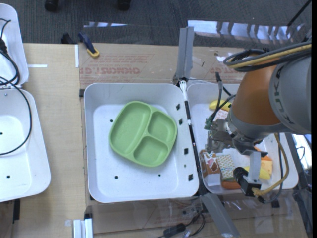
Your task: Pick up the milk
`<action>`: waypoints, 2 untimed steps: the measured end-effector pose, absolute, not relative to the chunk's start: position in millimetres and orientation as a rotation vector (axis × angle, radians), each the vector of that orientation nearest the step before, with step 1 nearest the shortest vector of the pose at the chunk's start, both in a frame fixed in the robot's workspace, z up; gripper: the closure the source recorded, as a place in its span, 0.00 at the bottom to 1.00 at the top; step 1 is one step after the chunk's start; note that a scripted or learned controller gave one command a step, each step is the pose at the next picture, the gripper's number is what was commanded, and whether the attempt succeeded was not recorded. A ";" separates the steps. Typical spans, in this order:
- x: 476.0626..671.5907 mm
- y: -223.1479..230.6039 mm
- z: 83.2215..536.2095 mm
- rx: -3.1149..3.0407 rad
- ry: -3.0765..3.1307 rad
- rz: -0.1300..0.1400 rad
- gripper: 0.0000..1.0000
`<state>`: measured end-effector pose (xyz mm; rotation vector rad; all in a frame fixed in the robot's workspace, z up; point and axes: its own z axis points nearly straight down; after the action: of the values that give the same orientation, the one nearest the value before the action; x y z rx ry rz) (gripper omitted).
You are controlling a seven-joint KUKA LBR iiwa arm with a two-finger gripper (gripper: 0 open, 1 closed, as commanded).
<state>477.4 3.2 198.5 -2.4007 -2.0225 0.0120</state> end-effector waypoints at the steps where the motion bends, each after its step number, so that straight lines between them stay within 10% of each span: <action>1: 478.1 2.2 206.7 -2.400 -2.024 0.016 1.00; 2: 476.9 59.4 190.3 -2.314 -2.121 0.008 1.00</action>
<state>476.9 59.4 190.3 -2.3138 -2.1213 0.0084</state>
